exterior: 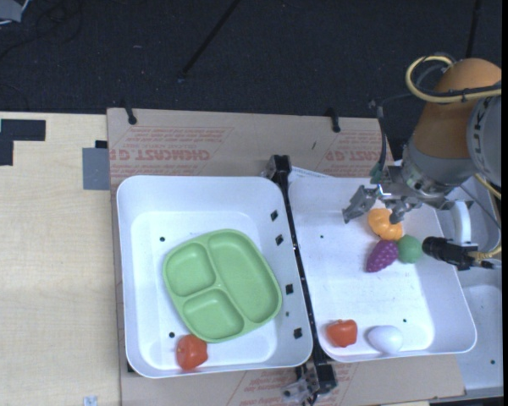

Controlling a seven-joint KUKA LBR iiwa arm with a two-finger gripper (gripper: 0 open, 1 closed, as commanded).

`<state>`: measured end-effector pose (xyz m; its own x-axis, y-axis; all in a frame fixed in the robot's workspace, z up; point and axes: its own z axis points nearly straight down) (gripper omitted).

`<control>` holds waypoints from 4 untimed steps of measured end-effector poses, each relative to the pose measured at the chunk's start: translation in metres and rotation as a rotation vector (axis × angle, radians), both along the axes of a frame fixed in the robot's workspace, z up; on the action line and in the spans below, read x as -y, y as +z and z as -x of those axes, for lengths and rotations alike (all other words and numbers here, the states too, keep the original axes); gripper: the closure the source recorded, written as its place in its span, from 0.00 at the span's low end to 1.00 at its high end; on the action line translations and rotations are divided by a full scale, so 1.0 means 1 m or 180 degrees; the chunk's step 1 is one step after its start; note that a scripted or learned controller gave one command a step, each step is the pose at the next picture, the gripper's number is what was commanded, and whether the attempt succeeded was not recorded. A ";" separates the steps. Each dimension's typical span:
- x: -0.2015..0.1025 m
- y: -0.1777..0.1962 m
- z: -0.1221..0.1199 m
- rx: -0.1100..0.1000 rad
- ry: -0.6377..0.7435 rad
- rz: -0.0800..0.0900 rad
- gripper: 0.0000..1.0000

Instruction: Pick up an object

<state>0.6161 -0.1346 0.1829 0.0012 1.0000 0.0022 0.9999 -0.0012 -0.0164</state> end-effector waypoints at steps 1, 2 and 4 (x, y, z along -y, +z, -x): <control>0.000 0.009 -0.003 0.0043 0.0007 0.0004 0.00; -0.003 -0.055 -0.002 0.0029 0.0006 0.0003 0.00; -0.004 -0.086 -0.002 0.0039 -0.0001 0.0004 1.00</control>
